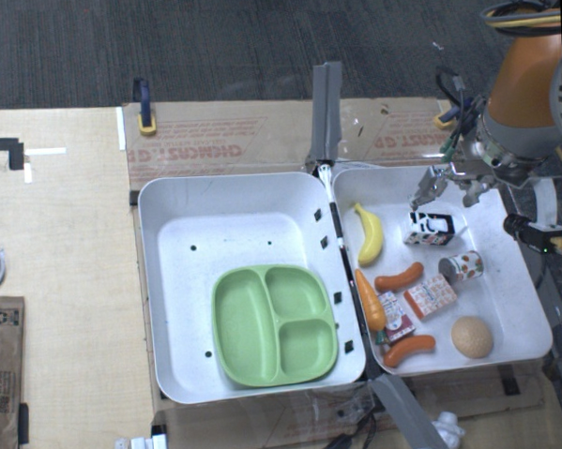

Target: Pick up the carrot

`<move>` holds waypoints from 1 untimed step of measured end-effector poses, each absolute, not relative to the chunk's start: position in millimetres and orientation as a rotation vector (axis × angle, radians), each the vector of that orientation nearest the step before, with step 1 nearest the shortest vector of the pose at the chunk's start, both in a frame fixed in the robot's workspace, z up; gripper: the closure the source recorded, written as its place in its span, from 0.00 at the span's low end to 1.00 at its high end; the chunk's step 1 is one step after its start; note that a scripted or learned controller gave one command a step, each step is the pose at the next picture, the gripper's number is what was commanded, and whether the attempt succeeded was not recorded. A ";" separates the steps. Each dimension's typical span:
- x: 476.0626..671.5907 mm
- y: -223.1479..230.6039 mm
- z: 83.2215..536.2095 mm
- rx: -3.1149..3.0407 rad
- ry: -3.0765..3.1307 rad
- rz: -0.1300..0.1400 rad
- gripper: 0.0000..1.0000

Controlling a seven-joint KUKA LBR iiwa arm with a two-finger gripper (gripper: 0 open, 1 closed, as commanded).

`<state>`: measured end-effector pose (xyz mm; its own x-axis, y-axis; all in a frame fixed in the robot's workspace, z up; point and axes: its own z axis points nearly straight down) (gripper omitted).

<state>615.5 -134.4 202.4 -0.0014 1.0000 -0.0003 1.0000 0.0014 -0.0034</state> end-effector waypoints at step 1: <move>545.4 -185.4 153.5 -2.294 -2.143 0.004 0.00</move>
